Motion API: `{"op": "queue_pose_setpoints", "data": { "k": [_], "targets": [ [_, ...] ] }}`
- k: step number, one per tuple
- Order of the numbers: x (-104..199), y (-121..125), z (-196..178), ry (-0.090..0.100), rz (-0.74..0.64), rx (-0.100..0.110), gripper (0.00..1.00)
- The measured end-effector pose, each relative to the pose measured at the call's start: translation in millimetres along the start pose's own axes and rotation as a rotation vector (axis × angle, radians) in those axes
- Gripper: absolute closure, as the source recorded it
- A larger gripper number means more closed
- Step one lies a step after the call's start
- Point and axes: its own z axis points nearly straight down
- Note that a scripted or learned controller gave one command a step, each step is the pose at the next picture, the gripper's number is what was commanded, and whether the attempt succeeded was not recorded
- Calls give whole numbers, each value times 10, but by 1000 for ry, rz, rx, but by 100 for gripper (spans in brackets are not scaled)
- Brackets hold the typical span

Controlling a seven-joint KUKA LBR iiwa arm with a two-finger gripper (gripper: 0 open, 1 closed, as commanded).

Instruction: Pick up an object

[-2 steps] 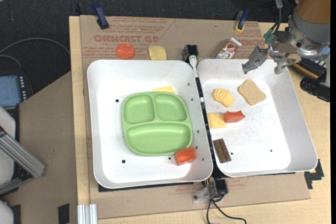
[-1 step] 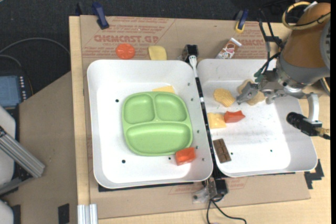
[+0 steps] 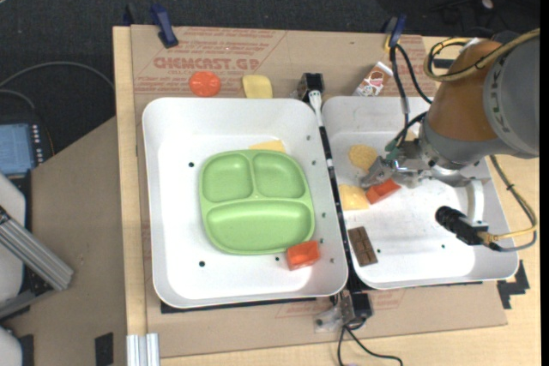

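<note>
target: i took the orange block [image 3: 383, 191] in the right bin [image 3: 480, 266] as the likeliest pick; it lay just beside a yellow wedge [image 3: 353, 198].
gripper: the gripper [image 3: 383, 174] sat low over that block, touching or nearly so; i could not tell whether it was apart or together.
arm pose: the arm [image 3: 467, 111] reached in from the right, wrist bent down and leftward into the bin.
why there: my guess was the program had aimed at the cluster near the divider.
left bin: a green tray [image 3: 256, 201] and a second orange block [image 3: 303, 255] lay well apart from the gripper.
</note>
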Motion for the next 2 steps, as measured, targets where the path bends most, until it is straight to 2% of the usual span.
{"op": "queue_pose_setpoints", "data": {
  "k": [1,2],
  "targets": [
    [-18,22,-152,-4,3,-10,100],
    [-17,19,-146,-3,3,-9,0]
  ]
}}
